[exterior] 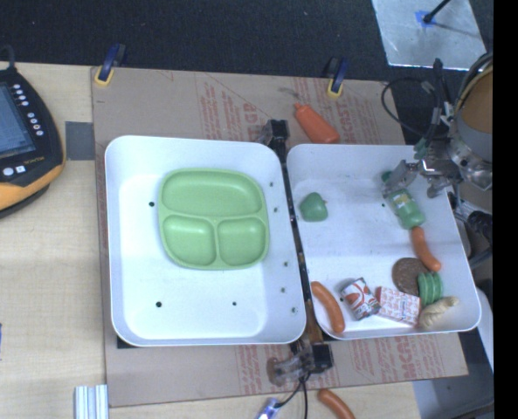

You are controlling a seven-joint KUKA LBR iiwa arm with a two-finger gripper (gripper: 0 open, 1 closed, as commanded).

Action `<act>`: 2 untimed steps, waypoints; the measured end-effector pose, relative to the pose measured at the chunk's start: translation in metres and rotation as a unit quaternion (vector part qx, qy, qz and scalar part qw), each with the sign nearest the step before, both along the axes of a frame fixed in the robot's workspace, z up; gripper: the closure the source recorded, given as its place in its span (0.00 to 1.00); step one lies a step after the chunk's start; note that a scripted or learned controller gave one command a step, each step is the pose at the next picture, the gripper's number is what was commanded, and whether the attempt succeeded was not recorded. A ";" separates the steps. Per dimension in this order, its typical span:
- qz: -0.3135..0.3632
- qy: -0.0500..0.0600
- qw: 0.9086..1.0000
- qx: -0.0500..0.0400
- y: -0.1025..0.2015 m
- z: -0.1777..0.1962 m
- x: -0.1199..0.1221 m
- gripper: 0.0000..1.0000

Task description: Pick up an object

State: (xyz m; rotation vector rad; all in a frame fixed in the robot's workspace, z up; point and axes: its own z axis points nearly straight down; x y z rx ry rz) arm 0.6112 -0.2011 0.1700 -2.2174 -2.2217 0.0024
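My gripper [409, 175] hangs over the upper right part of the right bin [355, 168], at the end of the arm that reaches in from the right. Directly under it lies a small green bottle [406, 209] with a pale label, touching or nearly touching it. An orange sausage [426, 250] lies just below the bottle. A green pepper-like piece [313, 206] sits alone at the bin's left side. Along the bin's near edge lie a hot dog [327, 308], a crushed can [357, 298], a red and white packet [398, 305], a brown disc [407, 275] and a green ridged piece [430, 286].
The left bin [132, 260] holds a green divided plate [213, 217]. A carrot [315, 124] lies on the cardboard behind the bins, and another orange piece [335, 401] lies in front. A teach pendant [10, 147] rests at the far left. Clamps and cables sit around the bins.
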 end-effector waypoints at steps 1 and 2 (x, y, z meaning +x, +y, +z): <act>0.002 0.000 1.000 -0.001 -0.009 -0.078 0.045 0.00; 0.000 -0.002 1.000 -0.001 -0.012 0.034 0.015 0.00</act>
